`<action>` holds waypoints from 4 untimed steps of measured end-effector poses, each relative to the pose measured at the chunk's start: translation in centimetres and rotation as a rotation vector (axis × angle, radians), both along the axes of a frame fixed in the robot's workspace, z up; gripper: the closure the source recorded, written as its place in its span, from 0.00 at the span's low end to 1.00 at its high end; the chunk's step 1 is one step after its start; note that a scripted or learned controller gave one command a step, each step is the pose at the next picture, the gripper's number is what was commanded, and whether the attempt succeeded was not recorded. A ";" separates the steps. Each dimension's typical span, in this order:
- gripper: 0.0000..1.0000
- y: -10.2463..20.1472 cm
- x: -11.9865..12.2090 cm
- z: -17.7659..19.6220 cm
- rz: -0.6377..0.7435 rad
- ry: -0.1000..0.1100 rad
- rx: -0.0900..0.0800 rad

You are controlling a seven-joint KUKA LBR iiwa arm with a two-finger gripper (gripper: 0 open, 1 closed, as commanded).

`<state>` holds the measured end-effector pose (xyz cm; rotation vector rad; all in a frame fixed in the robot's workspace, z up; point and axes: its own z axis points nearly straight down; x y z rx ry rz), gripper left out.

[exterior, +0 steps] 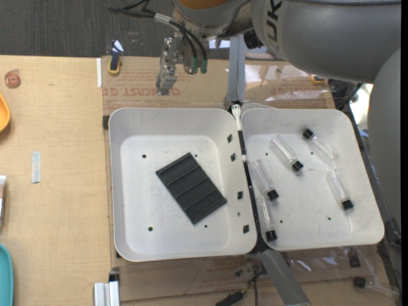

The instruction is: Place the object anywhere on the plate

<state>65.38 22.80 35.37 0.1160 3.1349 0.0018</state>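
Observation:
A black ribbed plate point(191, 188) lies flat and turned at an angle in the middle of the left white bin point(121, 171). Several clear tubes with black caps lie scattered in the right white bin point(363, 183), among them one point(287, 153) near its centre and one point(262, 181) by the left wall. My gripper point(166, 87) hangs high behind the left bin's back rim, over the brown cardboard, far from both the plate and the tubes. I see nothing held at its tip.
The grey arm point(319, 18) covers the upper right. Brown cardboard point(140, 88) lies behind the bins, with a blue and yellow clamp point(115, 59) on it. On the wooden bench to the left are a small grey strip point(36, 167), an orange object point(2, 116) and a teal object point(5, 276).

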 end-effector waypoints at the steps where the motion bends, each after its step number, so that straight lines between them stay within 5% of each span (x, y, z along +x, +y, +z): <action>1: 1.00 0.0 0.2 3.5 0.097 0.000 0.000; 3: 1.00 0.0 0.7 8.8 1.032 -0.002 -0.001; 4: 1.00 -0.9 0.7 8.7 1.239 0.002 -0.002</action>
